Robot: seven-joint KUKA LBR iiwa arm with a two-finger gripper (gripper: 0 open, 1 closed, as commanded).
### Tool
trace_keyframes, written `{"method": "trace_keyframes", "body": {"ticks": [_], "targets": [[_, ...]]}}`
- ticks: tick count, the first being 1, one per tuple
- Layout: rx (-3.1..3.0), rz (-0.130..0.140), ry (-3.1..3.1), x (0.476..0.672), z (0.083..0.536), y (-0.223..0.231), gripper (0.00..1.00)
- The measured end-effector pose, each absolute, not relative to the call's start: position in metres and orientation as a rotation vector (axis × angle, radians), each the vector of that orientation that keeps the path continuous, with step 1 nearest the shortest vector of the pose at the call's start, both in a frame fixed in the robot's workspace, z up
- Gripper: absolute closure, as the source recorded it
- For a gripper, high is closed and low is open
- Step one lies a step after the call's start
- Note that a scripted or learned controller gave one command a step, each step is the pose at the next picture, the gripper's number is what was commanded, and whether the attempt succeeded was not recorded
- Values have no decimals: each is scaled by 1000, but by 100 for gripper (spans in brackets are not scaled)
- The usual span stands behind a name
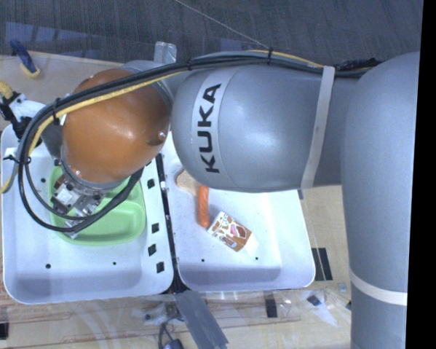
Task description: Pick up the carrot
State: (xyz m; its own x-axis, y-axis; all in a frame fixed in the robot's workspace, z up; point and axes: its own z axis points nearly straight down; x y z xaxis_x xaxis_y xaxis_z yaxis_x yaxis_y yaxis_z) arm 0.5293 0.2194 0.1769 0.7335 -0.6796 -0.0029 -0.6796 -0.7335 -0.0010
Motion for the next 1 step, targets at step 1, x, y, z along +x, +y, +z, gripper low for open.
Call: {"method": "trace_keyframes", "body": {"ticks": [1], "targets": [[-2923, 6, 1143, 530, 187, 220, 100]]}}
